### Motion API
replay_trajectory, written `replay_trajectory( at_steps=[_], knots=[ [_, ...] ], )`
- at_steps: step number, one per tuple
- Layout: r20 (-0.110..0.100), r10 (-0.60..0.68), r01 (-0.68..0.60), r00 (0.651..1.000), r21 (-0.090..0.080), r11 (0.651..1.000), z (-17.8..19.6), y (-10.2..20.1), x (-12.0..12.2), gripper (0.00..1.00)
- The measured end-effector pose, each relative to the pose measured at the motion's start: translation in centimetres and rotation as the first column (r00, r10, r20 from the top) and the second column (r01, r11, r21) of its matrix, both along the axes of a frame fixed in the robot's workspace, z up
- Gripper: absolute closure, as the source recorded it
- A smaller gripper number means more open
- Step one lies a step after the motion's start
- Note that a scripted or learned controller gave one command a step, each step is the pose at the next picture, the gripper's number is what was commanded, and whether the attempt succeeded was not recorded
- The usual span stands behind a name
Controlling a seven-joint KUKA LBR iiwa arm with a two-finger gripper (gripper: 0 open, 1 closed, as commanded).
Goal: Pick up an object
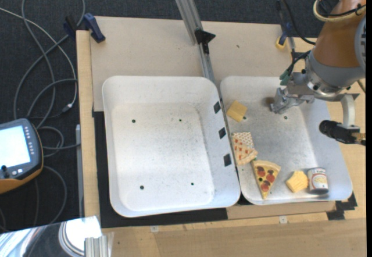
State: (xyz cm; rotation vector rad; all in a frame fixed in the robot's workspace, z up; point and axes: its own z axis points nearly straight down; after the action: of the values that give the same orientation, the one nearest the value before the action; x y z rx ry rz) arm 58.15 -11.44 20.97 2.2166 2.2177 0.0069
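Several small items lie in the right bin (pixel 273 139): a yellow cheese wedge (pixel 236 111) near its upper left, a waffle-patterned piece (pixel 243 146) along the left wall, a pizza slice (pixel 265 177) at the lower middle, a yellow block (pixel 297 181) and a small can (pixel 318 179) at the lower right. My gripper (pixel 281 104) hangs over the upper part of the right bin, right of the cheese wedge and apart from it. Nothing shows between its fingers.
The left bin (pixel 160 145) sits beside the right one. A slanted metal pole (pixel 187 6) crosses the back of the bench down to the bins' divide. Blue clamps (pixel 93 27) grip the bench's back edge. Cables and a teach pendant (pixel 17 154) lie on the floor at left.
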Motion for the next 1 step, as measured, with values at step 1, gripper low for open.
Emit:
replay_trajectory(
  at_steps=[1],
  knots=[
    [0.002, 0.001, -0.001, 1.0, -0.001, 1.0, 6.37, -0.17, 0.71, 1.0]
  ],
)
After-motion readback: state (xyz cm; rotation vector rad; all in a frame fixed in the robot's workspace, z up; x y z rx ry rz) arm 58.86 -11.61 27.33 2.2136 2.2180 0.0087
